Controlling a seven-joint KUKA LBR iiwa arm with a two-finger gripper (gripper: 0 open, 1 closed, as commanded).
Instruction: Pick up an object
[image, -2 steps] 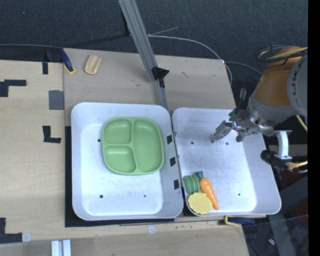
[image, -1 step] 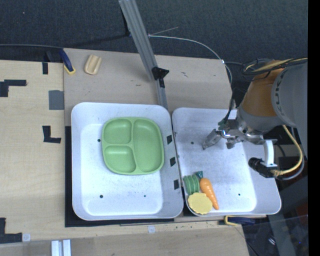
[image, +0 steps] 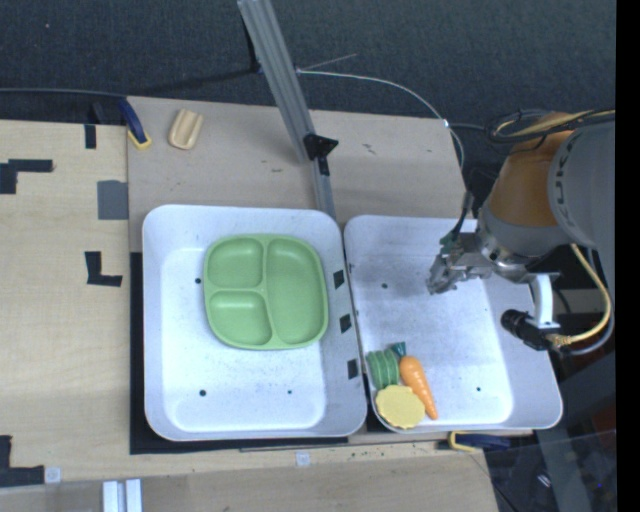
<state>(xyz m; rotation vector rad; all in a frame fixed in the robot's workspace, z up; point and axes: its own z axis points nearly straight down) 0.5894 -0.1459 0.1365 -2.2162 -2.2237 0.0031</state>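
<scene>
In the right bin (image: 470, 330), a toy carrot (image: 417, 385) with a green leafy top (image: 384, 365) lies near the front left corner. A yellow round piece (image: 400, 407) rests just in front of it, against the bin's front rim. My gripper (image: 440, 281) hangs over the upper middle of the right bin, well behind and to the right of the carrot. Nothing shows between its fingers. The arm's grey wrist and orange band (image: 520, 190) come in from the right.
The left bin (image: 170, 330) holds a green divided plate (image: 266, 290). A grey post (image: 290, 95) slants down to the bins' back edge. A small tan block (image: 185, 129) and a blue-yellow clip (image: 134, 123) lie on the bench behind the left bin.
</scene>
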